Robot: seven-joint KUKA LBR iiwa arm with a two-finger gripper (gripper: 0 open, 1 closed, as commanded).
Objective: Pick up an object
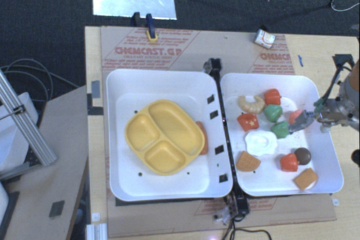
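Observation:
The right bin (332, 177) holds several toy foods: a tan croissant (251, 103), a red piece (273, 96), two green pieces (273, 113) (280, 130), a red cube (248, 121), a white fried egg (261, 143), a brown ball (302, 155) and a red block (289, 162). My gripper (301, 121) reaches in from the right, low over the bin's right side. Its tip lies next to a small red piece (295, 116) and just right of the lower green piece. From this angle I cannot make out whether anything is held.
The left bin (121, 177) holds a yellow divided plate (164, 136), with an orange piece (203, 139) peeking out at its right edge. Two tan bread-like pieces (247, 162) (305, 179) lie near the right bin's front. A black clip bar (219, 126) divides the bins.

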